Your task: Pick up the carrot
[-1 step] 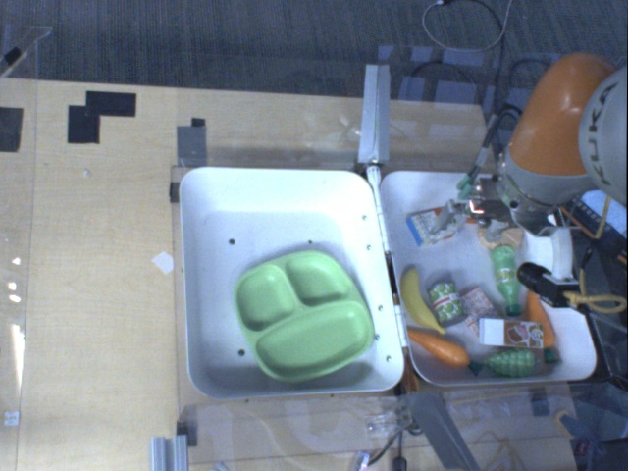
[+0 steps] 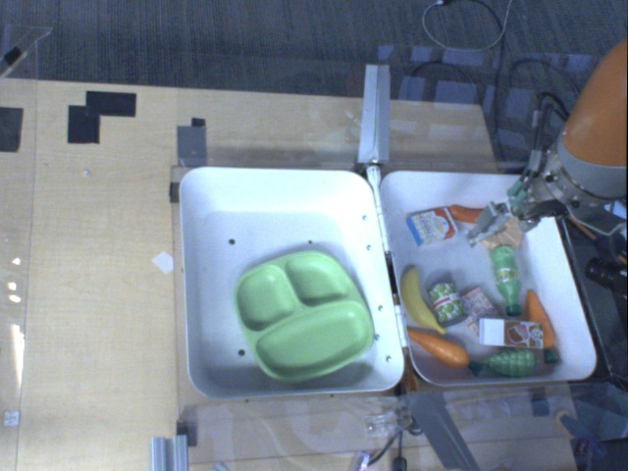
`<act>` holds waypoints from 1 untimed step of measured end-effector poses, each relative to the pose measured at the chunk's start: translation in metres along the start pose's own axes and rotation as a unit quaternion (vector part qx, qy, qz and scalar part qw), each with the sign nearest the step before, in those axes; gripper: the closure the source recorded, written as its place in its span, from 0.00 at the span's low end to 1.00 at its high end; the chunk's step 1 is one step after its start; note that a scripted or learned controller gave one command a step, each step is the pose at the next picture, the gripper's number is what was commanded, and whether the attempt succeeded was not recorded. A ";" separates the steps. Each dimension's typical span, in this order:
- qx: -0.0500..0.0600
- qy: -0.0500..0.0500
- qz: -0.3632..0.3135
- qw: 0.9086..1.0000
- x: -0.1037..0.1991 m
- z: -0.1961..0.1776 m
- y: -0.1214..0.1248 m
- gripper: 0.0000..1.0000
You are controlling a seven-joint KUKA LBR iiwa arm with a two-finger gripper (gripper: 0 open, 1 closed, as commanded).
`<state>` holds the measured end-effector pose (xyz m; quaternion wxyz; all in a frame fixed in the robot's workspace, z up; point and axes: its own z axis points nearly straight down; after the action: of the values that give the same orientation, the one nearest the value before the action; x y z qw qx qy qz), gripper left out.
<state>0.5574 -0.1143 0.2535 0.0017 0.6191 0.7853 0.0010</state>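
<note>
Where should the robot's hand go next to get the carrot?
Probably down toward the near edge of the right bin. The gripper hangs over the far part, by a small carton, while a carrot lies at the near edge beside the banana, with nothing on top.

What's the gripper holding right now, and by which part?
Cannot be told. The two-finger gripper hovers over the right white bin, above the clutter; nothing visibly between its fingers. Orange carrot lies untouched.

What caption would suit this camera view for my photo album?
Robot gripper poised over a right bin crowded with toy groceries, a carrot near its front; green divided plate in the left bin.
</note>
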 end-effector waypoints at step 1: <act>0.000 0.000 0.014 1.000 0.007 -0.048 -0.034 0.00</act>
<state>0.5225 -0.1154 0.3014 0.0020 0.6299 0.7767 0.0011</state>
